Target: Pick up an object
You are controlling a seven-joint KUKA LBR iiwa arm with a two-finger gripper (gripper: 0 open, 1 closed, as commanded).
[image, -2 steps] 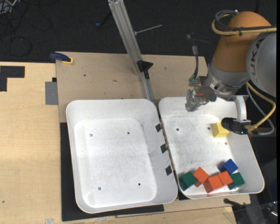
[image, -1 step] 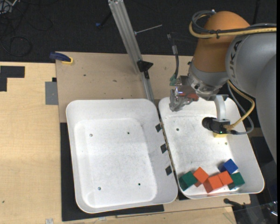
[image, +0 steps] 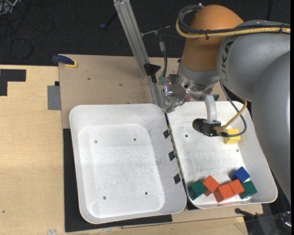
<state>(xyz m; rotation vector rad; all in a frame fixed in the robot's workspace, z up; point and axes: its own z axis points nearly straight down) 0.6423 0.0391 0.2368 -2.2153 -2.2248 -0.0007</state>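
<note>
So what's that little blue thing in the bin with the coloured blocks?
It is a blue block, a small cube of one plain, matt colour, perhaps plastic or painted wood. It lies flat on the floor of the right-hand white bin, near the bin's front right corner, turned slightly corner-on to the camera. It sits at the back of a cluster of blocks, close against an orange block and a green block.
</note>
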